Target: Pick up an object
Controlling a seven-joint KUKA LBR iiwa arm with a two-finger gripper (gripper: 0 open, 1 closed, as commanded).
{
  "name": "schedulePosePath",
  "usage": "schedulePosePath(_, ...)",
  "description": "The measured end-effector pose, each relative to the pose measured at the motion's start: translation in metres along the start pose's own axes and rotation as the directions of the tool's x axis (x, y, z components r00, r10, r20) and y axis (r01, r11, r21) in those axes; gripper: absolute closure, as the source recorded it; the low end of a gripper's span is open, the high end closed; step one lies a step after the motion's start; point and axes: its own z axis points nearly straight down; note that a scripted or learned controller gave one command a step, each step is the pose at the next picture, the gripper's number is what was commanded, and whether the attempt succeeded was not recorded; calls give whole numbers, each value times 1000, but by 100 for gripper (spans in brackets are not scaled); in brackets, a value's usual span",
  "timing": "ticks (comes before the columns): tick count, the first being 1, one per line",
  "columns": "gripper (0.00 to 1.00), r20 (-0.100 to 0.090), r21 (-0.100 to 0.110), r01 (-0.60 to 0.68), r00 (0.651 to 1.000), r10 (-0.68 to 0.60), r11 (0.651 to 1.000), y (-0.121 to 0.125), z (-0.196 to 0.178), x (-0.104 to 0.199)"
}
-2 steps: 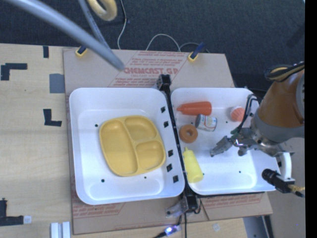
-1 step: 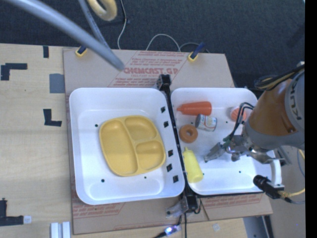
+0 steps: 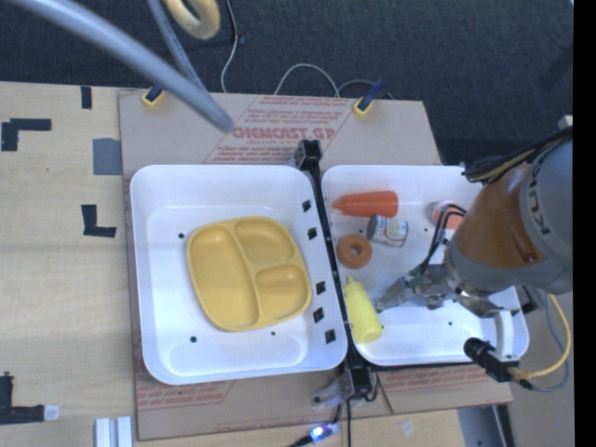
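1. Red lettering on the brown cardboard sheet [image 3: 279, 124] under the bins reads "CHEMCAST", with more letters after it partly hidden by a black clip.
2. The left white bin [image 3: 154, 250] holds a yellow three-compartment plastic tray [image 3: 250, 273].
3. The right white bin [image 3: 414, 343] holds an orange carrot-shaped toy [image 3: 366, 202], a small metallic item [image 3: 389, 230], a brown ring-shaped doughnut toy [image 3: 355, 250] and a yellow corn-shaped toy [image 3: 361, 310] beside the divider.
4. The two-finger gripper [image 3: 389, 296] sits low over the right bin, just right of the corn toy; how far it is open cannot be told, and nothing is visibly between the fingers.
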Motion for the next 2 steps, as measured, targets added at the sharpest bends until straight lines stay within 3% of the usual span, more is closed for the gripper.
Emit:
schedulePosePath(1,100,1,-3,0,1000,0,1000,1,-12,0)
schedulePosePath(2,100,0,-4,0,1000,0,1000,6,-55,-2)
